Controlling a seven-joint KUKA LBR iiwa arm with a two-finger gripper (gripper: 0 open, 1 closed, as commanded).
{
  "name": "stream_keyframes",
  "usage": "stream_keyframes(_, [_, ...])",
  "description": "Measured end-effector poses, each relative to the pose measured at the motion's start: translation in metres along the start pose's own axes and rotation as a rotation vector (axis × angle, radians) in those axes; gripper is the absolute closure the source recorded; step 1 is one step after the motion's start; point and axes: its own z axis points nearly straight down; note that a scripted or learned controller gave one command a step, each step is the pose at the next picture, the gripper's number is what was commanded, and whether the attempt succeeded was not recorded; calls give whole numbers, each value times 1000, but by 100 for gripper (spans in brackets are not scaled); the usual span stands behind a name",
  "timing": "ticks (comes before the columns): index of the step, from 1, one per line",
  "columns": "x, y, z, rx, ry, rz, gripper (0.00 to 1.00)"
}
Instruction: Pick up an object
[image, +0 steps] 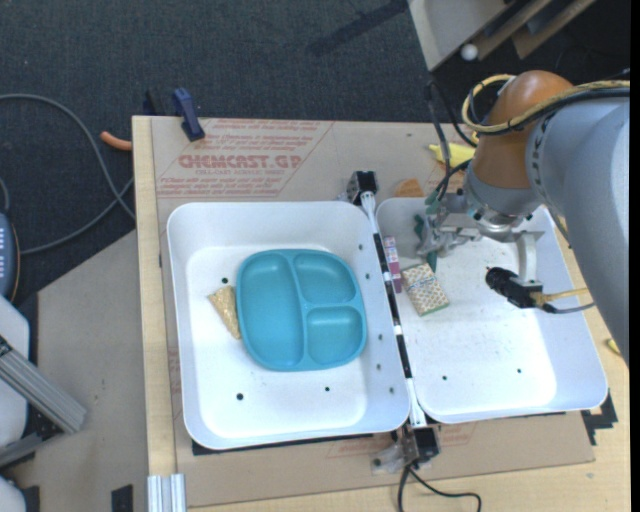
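Grey metal, my hand (437, 238) hangs low over the right white plastic bin (520, 385); I cannot tell whether it is spread or closed. Just below-left of it lies the small patterned square packet (426, 290), near a pink-labelled slim stick (393, 264) against the bin wall. I judge a descent may clip that wall or nudge the packet aside.

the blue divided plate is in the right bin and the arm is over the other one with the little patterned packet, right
Not quite: the blue divided plate lies in the left bin, not the right. The camera view shows the arm's hand over the right bin, near the little patterned packet, as you said.
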Motion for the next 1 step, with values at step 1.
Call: stream_keyframes(1, [0, 0, 0, 0, 0, 1, 0])
